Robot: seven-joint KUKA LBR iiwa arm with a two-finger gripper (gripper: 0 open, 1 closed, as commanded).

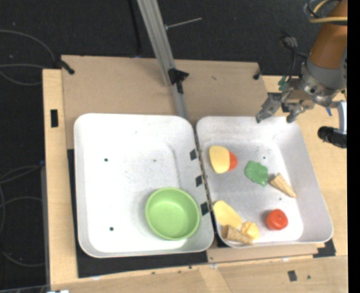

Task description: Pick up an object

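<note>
Bench (131, 90): one tan board is lying under everything, with one metal pole (158, 38) rising from its far edge.
Bins: two shallow white bins are sitting side by side, touching along the middle; the left bin (118, 145) is holding a single item and the right bin (290, 142) is holding the rest.
Arm (327, 47): one grey arm with an orange band is reaching in from the right.
Gripper (279, 113): it is hovering over the far rim of the right bin, its two fingers spread apart with nothing between them.
Bowl: one green bowl (172, 213) is sitting upright in the near part of the left bin.
Right bin contents: one yellow-and-red ball (221, 160) near the dividing edge; one green block (257, 173) mid-bin with one cone (283, 185) just beside it; one red tomato (277, 219) toward the near right corner; one yellow piece (226, 212) touching one waffle-like piece (241, 232) at the near edge.
Advice for the step: the gripper is needing to travel toward the near side and descend; the ball or the tomato is probably offering the cleanest grasp, each standing apart from its neighbours, so centring the fingers before closing matters.
</note>
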